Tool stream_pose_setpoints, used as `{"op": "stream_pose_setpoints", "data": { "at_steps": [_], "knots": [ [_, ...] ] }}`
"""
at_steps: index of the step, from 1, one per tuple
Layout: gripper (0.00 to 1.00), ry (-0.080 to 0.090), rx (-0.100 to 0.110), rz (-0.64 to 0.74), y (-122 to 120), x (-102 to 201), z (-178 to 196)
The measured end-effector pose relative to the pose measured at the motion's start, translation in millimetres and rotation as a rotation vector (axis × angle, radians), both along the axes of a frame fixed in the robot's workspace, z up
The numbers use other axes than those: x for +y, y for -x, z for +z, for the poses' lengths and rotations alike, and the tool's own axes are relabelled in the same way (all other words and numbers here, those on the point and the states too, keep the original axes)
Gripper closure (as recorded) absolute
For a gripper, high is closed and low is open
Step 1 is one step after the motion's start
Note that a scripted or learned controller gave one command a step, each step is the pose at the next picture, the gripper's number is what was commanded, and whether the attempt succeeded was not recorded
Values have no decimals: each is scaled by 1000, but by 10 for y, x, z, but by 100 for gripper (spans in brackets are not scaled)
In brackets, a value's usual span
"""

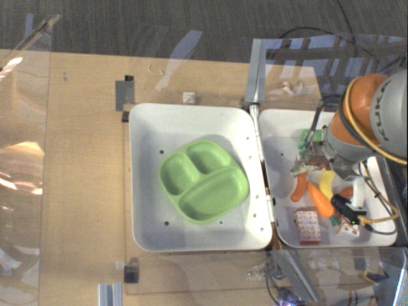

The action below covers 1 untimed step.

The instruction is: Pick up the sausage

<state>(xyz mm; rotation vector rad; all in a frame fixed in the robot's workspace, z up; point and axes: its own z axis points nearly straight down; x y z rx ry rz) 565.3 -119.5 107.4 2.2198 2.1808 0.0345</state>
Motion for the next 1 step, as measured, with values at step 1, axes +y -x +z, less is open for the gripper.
{"op": "stream_pose_setpoints", "data": {
  "at_steps": [1],
  "knots": [
    [100, -7, 30, -112, -298, 446, 1094]
  ]
}}
